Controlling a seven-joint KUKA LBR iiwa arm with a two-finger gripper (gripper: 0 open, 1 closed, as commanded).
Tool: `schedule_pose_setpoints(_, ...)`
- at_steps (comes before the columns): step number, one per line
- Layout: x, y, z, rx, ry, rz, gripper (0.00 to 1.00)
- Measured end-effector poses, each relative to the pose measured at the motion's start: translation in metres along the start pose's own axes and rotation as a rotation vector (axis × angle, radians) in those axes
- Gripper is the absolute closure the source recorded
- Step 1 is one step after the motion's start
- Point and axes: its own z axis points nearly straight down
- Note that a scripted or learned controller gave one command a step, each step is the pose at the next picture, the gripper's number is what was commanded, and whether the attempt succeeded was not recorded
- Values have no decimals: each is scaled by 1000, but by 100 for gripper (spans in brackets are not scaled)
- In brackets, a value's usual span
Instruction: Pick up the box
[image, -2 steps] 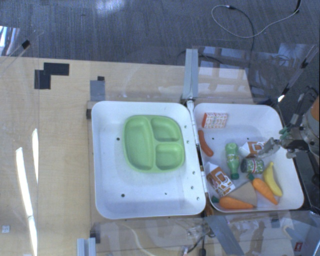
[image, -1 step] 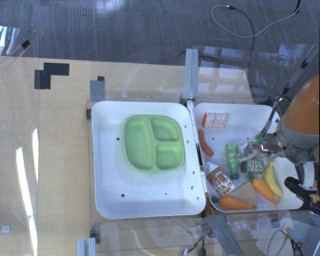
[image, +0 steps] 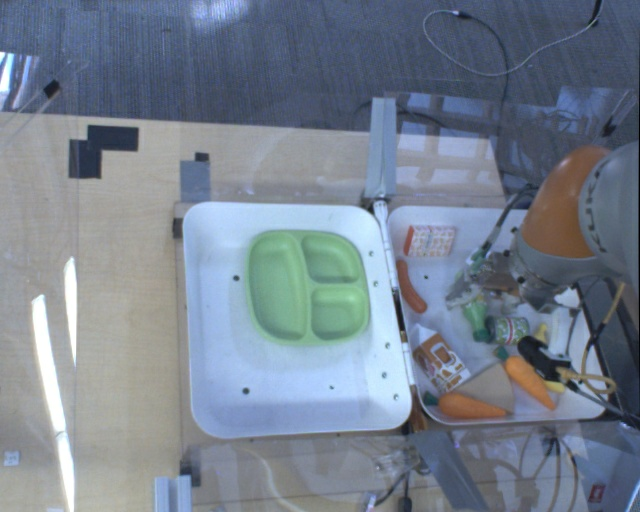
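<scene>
A small white box with orange print (image: 430, 240) lies flat at the far left corner of the right bin (image: 450, 218). A brown and white carton (image: 441, 362) lies tilted near that bin's front left. My gripper (image: 474, 285) hangs low over the middle of the right bin, to the right of and a little nearer than the white box, apart from it. It sits just above a green item (image: 478, 318) and a small can (image: 511, 329). I see nothing held in it.
The left bin (image: 210, 330) holds a green divided plate (image: 306, 285). In the right bin lie a red sausage (image: 410, 287), two carrots (image: 472, 406) (image: 528, 382) and a tan wedge (image: 491, 384). A metal divider (image: 381, 150) stands behind the bins.
</scene>
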Motion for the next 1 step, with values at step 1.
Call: schedule_pose_setpoints(1, 21, -2, 10, -6, -1, -82, 0)
